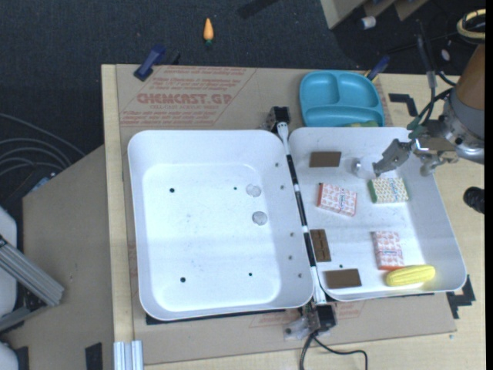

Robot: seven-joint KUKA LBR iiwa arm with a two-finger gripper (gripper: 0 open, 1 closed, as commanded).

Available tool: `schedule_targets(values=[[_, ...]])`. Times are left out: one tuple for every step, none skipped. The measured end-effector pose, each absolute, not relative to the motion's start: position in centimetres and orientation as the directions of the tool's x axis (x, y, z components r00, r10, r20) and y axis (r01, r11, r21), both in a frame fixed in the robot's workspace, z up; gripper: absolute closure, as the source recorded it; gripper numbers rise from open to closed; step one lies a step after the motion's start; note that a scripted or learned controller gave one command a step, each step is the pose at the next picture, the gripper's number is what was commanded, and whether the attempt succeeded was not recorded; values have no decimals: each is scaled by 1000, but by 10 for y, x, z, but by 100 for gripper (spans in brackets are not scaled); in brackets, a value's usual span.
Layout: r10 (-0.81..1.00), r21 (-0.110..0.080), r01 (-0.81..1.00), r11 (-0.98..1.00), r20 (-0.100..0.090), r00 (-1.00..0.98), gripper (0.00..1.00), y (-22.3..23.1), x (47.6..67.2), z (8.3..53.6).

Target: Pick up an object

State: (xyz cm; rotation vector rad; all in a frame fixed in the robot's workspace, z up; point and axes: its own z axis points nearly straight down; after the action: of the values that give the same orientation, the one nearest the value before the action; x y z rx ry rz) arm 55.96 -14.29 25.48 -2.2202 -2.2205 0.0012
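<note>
On the cardboard-topped bench [192,99] over dark carpet [62,37], whether the fingers [383,166] are open is unclear.

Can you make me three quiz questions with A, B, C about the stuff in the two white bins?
1. Where does the yellow corn lie?
A. left bin
B. right bin's near corner
C. blue tray

2. How many brown blocks lie in the right bin?
A. one
B. three
C. six

3. Where is the gripper?
A. over the right bin
B. over the left bin
C. off the bench

Answers: B, the corn lies by the right bin's near rim; B, three brown blocks show there; A, the gripper sits above the right bin's far side.
</note>
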Motion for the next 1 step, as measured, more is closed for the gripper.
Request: schedule_targets(values=[[1000, -4, 1000, 1, 2, -1, 0, -95, 617, 110]])
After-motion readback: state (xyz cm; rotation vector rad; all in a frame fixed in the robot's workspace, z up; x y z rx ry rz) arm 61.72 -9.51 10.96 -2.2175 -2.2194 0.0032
